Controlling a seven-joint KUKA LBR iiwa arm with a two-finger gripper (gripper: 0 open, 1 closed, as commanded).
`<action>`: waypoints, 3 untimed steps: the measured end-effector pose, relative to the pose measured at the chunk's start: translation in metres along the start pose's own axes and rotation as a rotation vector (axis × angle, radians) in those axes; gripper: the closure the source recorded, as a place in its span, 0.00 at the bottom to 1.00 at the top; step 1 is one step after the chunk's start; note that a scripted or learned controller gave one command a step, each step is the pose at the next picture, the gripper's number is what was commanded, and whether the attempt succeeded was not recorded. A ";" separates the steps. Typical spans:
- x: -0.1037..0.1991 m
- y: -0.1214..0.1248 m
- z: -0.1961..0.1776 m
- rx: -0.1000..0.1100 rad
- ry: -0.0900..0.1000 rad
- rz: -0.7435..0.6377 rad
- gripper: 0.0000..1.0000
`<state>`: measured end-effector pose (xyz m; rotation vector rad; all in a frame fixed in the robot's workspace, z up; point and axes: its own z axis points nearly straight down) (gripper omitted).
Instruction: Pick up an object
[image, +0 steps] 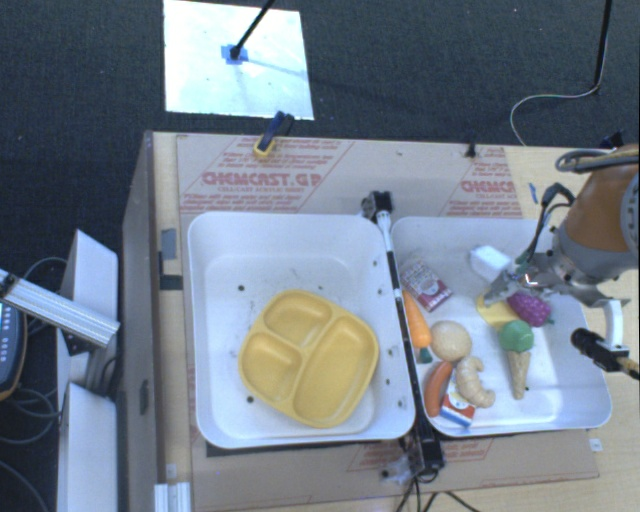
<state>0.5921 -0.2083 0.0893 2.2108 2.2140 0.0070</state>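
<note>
Two bins: gripper (512, 285) low over right bin (580, 400), beside purple grapes (529, 308); grasp state unclear

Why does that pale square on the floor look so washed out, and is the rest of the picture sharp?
In the camera view, the white sheet on the dark floor is overexposed, nearly featureless; the two bins' contents are evenly lit with soft shadows; small toys such as the purple grapes look slightly soft, and the gripper area is blurry.
</note>
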 end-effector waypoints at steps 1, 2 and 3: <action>0.002 -0.053 0.004 0.011 0.005 0.001 0.00; 0.002 -0.052 -0.006 0.008 0.005 0.000 1.00; 0.122 -0.026 -0.041 0.010 0.007 -0.002 1.00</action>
